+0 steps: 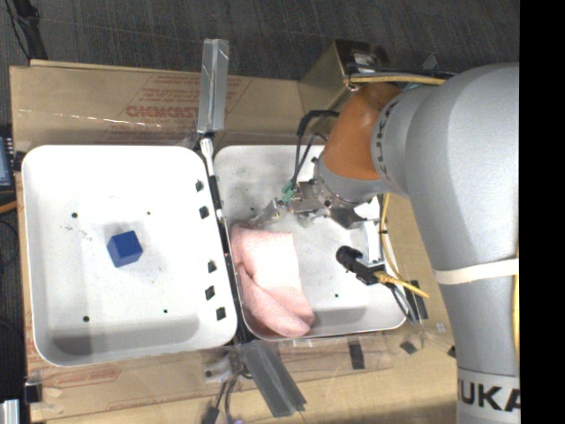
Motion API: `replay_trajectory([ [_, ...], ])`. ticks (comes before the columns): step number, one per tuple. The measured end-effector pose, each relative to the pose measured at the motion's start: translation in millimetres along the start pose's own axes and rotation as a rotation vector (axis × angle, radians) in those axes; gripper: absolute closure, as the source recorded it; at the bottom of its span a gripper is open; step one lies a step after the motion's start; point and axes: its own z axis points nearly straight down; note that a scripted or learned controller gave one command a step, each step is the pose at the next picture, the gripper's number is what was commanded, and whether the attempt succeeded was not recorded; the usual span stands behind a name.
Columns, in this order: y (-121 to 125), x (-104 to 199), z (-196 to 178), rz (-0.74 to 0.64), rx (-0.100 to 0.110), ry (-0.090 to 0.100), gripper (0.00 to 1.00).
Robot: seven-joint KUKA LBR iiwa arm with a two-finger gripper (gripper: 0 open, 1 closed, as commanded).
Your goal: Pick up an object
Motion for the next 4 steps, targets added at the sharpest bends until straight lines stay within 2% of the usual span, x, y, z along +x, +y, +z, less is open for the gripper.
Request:
replay_trajectory([
  [1,9.0,39.2,0.2,-0.158,0.001,0.001,0.00],
  [2,8.9,39.2,-9.5,-0.159,0.004,0.001,1.00],
  [3,8.9,39.8,-19.1,-0.161,0.007,0.001,1.00],
  [4,8.9,39.8,-19.1,-0.161,0.007,0.001,0.00],
])
